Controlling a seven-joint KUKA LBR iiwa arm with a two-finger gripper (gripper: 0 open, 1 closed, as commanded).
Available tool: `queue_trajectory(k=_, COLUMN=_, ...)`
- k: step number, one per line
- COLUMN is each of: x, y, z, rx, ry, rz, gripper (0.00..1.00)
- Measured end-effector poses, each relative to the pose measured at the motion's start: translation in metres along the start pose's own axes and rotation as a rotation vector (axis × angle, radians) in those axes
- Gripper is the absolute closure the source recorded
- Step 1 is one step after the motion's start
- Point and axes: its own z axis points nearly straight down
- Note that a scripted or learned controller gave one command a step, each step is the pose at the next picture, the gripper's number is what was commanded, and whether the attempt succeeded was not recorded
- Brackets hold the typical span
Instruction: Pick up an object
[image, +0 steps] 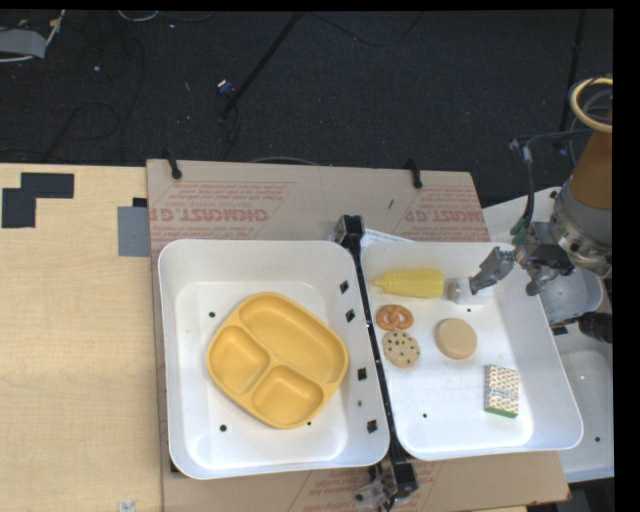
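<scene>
Camera view: wooden bench, dark floor behind; end effector released above right bin.

Left bin: one divided tray, centred. Right bin: corn cob at back, pretzel and cookie before it, round bun to their right, small packet nearest front right. My gripper hangs over this bin's back right.

A dark carpeted floor, crossed by loose cables, is seen behind the bench. A pale wooden tabletop is marked with black and grey patches.
</scene>
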Motion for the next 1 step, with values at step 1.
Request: queue_trajectory(k=1, x=0.0005, y=0.0020, z=-0.0071, rx=-0.011, ry=-0.002, rz=-0.003, gripper=0.00)
